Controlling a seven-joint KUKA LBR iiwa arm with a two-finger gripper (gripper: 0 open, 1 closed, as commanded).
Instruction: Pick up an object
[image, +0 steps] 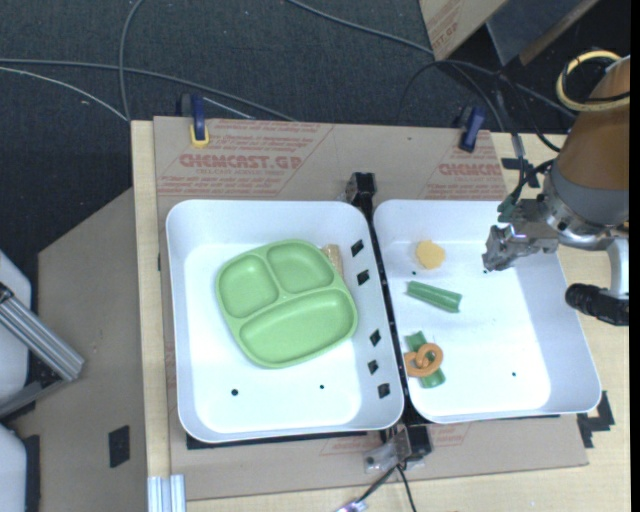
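The robot's claw (497, 252) hangs over the upper right part of the right bin (540, 390), its dark fingers pointing down toward the white floor; from this angle it cannot be told whether they are open or closed, and nothing is seen between them. Behind it, the grey arm (590, 215) with its orange band (600, 135) reaches in from the right. To the left of the claw, apart from it, a small yellow piece (430, 254) lies near the bin's upper left. Just below that lies a green stick (434, 296), set at a slight slant. Farther down, near the bin's left wall, an orange ring (425, 357) rests on a small green piece (418, 350). Across the divider, the left bin (200, 400) holds a green divided plate (287, 302) with three compartments, and a pale tan object (332, 259) peeks out at the plate's upper right edge. Both bins sit on a brown board (300, 150) fixed with blue clamps (199, 117) at its far edge.
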